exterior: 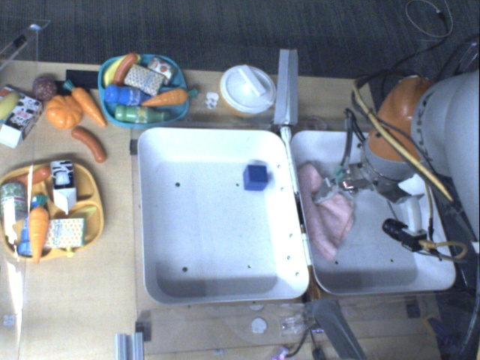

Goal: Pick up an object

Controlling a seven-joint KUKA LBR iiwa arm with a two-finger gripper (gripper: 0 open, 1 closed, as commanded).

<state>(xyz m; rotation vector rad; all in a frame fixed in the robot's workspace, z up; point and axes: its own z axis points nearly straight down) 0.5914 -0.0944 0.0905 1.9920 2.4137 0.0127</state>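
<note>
From the camera view above the bench, the grey arm with its orange band reaches in from the right and hangs low over the right bin [375, 276], its gripper [335, 187] down at the left part of that bin, right at the upper edge of a crumpled pink cloth [324, 214] that lies along the bin's left wall. How far apart the fingers stand cannot be told: they are small, dark and partly lost against the cloth and the cabling, and nothing is plainly seen between them, so no hold can be claimed. The other loose thing within the bins is a small blue cube [256, 176], sitting alone in the upper right part of the left bin [217, 276], well apart from the gripper. Judging by the placing, the step in hand is the reach or closing on the cloth, with the lift not yet done. The next move likely calls for the fingers to pinch a real fold of fabric, not skim its surface, then a straight rise clear of the bin wall; soft cloth could slip out or drag.
</note>
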